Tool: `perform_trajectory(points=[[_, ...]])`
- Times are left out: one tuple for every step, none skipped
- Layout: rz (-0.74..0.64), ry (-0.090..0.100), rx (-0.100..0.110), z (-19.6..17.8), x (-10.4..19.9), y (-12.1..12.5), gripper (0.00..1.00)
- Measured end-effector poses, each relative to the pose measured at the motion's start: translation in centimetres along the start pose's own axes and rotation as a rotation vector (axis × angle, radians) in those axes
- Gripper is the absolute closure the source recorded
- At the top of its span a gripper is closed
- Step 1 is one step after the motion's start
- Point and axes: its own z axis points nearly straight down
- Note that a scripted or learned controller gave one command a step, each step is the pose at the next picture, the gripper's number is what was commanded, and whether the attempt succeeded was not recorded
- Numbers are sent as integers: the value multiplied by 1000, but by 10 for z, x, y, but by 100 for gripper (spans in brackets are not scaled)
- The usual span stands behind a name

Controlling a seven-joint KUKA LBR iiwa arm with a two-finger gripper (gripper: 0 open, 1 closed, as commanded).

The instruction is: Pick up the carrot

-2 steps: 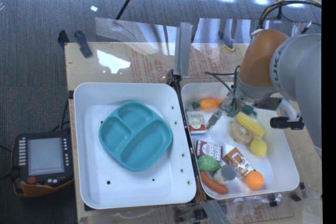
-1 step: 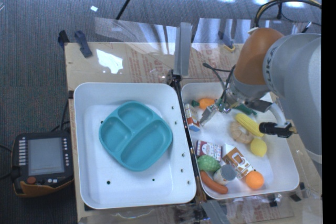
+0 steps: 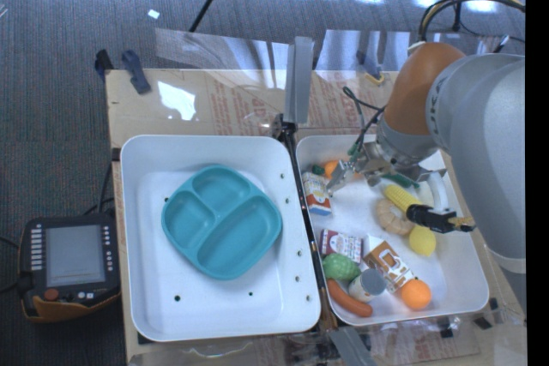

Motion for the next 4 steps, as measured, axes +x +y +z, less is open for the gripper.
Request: perform_trajectory(points=[[175,0,0,0,-4,-1,0],[526,2,11,3,-10,-4,0],[805,1,7,1,-21,-5,0],[795,0,10,-8,-18,-4,100]])
